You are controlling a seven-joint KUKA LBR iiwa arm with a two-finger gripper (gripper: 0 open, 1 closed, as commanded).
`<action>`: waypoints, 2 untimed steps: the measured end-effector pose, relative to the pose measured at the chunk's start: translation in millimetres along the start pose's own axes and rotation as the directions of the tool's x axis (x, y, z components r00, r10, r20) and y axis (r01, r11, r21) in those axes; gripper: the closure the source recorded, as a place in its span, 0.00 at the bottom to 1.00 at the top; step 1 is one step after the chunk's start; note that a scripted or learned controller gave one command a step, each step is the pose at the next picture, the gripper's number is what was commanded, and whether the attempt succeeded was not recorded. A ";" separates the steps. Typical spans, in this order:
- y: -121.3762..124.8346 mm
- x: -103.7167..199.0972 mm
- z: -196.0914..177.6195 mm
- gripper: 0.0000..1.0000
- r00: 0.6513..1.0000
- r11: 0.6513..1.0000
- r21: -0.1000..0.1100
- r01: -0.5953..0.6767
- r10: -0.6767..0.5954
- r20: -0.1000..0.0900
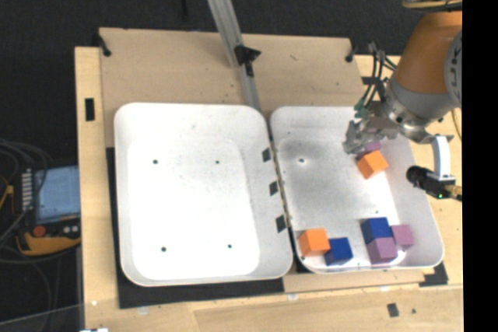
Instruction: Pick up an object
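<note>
My gripper (360, 139) hangs low over the upper right part of the right bin (327, 183). Just to its lower right an orange block (373, 164) lies tilted on the bin floor. A small purple piece (374, 145) peeks out between the gripper and that orange block, partly hidden by the gripper body. Along the bin's front edge lie another orange block (314, 240), a blue block (339, 251), a second blue block (376, 228), a purple block (382, 249) and a lighter purple block (402, 235).
The left bin (194, 190) sits beside the right one, with dark clips along the shared rim (276, 186). A metal pole (226, 19) slants up from the back edge. The arm's orange band (428, 50) is at the right.
</note>
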State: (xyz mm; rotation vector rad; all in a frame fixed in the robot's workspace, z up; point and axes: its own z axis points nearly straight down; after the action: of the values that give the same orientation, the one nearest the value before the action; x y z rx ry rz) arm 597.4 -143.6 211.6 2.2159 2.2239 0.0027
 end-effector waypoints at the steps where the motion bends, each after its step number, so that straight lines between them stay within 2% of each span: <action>1: 7.7 50.0 6.2 1.00 1.000 1.000 0.002 0.003 -0.003 -0.001; 2: 20.2 110.8 -4.2 1.00 1.000 1.000 0.000 0.005 -0.005 -0.002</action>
State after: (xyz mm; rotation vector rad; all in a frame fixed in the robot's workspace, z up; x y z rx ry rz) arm 617.2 -32.7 215.9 2.2120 2.2302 0.0052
